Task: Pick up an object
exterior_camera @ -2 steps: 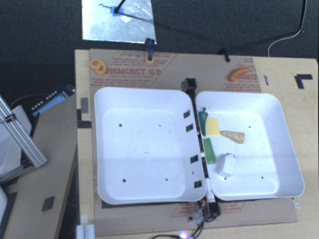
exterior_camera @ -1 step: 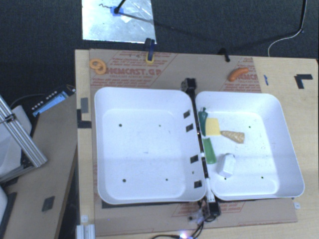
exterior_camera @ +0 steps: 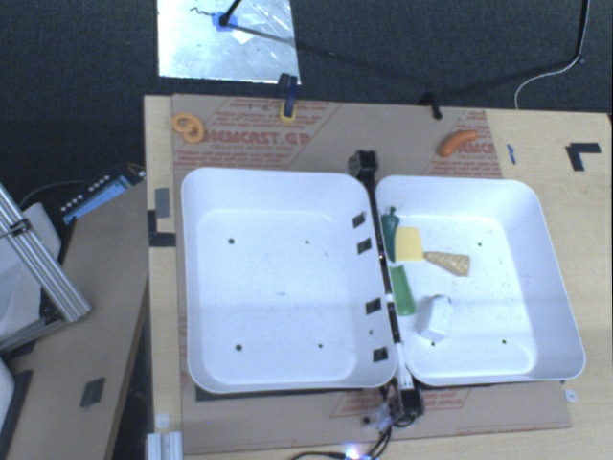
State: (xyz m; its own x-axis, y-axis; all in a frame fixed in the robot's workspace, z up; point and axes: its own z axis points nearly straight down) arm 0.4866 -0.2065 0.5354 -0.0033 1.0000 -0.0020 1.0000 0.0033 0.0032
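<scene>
I see the left bin (exterior_camera: 278, 286) and the right bin (exterior_camera: 508, 343) side by side on the bench (exterior_camera: 402, 127). All the pickable things lie in the right bin near its left wall: a green stick (exterior_camera: 401, 290), a pale white object (exterior_camera: 436, 316) that is hard to make out against the bin floor, a tan wedge (exterior_camera: 448, 262), and a yellow block (exterior_camera: 409, 244). I cannot tell how the jaws stand.

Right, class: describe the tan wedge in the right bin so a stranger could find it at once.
Start at the right bin, the one holding several small things. Along its left wall lie two green pieces and a yellow block. The wedge lies just right of that block, the only tan, pointed piece there.
</scene>
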